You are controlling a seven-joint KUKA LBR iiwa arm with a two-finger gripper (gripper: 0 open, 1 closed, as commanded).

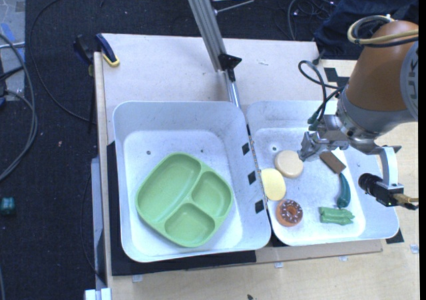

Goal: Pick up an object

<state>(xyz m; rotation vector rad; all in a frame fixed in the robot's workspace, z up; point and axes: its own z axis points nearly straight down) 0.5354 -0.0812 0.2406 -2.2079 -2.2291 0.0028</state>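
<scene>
The right bin holds several small things: a tan round cookie, a yellow lemon-shaped piece, a sprinkled donut, a brown bar, a teal curved piece and a green leafy piece. My gripper hangs low over this bin, just right of and above the cookie, close to the brown bar. I see nothing between its fingers.
The left bin holds a green three-compartment plate. A metal pole slants down to the ridge between the bins. A blue and yellow clamp sits at the bench's far left corner.
</scene>
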